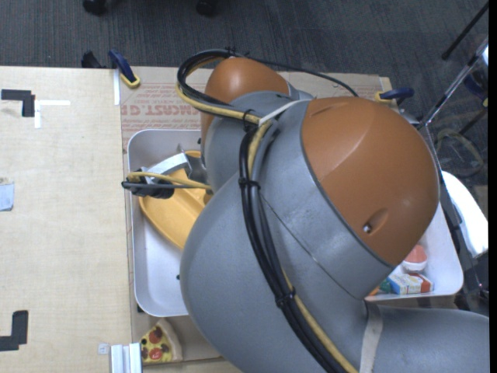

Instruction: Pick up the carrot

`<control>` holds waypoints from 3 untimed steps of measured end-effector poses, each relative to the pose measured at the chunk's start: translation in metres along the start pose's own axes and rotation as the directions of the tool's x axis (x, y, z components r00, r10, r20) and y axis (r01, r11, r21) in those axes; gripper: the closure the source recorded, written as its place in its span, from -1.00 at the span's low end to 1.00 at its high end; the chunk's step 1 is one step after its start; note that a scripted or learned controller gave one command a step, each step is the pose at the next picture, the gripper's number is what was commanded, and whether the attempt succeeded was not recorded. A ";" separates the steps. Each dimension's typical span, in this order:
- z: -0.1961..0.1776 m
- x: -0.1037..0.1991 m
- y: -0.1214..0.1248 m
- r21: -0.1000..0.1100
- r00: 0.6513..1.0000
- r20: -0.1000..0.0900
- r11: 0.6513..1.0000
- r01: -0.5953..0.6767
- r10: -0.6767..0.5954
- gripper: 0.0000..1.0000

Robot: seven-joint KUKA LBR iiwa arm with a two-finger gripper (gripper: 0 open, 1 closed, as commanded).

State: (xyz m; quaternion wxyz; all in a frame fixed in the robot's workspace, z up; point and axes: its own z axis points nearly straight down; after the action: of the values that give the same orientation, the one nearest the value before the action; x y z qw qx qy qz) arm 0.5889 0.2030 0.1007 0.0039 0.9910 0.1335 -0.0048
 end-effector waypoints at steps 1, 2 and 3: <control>0.008 -0.082 -0.024 0.002 1.000 -0.008 1.000 0.020 -0.020 -1.00; 0.010 -0.038 -0.002 0.003 1.000 -0.005 1.000 -0.001 0.001 -1.00; 0.016 -0.001 0.003 -0.010 0.995 0.061 0.997 -0.077 0.078 -1.00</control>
State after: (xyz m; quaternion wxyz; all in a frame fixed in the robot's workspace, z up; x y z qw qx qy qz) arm 0.5890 0.2002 0.0843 0.0122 0.9948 0.0949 -0.0344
